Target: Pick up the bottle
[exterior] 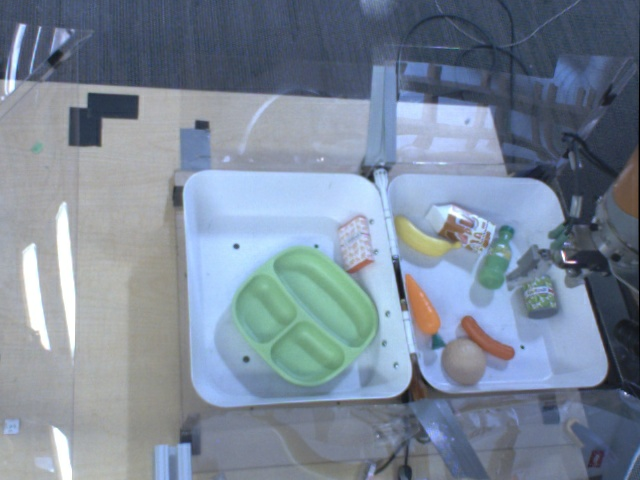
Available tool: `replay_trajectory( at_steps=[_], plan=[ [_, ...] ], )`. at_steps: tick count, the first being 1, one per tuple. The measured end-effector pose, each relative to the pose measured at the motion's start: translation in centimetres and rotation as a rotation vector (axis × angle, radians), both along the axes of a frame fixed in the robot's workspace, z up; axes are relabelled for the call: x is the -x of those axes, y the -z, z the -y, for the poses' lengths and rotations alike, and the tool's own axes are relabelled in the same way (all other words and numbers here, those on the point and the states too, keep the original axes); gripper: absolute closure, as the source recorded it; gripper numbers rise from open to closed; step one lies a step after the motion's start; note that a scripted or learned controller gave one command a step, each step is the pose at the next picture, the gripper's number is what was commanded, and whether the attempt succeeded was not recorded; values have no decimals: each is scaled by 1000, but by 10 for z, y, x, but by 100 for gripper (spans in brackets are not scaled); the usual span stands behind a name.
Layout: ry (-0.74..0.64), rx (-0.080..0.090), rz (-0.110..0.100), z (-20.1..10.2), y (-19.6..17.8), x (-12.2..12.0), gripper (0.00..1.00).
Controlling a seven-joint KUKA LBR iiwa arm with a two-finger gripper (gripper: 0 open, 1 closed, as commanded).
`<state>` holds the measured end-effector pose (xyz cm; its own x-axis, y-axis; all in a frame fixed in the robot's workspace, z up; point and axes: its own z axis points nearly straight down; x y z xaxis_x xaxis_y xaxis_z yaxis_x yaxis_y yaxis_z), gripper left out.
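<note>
Bright, even overhead light washes both white bins [200, 268] nearly shadowless. Glare streaks mark the clear panel [40, 268] on the left and the floor at top. Overall focus is slightly soft.

Robotics laboratory test cell: a pale wooden bench [100, 268] carrying two shallow white plastic bins [200, 298], clear acrylic guard panels [450, 108], loose black cables [480, 8] over grey carpet floor [200, 18], and black tape markers [100, 116].

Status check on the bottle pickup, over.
Gripper at right bin's right side, holding nothing visible. Green bottle lying free beside it. Milk carton and small jar close by.
</note>
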<state>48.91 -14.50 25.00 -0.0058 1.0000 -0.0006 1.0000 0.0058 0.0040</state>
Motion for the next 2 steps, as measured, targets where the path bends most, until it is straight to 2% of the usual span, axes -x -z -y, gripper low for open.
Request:
replay_trajectory(
  at_steps=[1,2],
  plan=[
    [282,-2,-3,-44,80,-56,0],
    [257,0,3,40,162,-97,0]
  ],
)
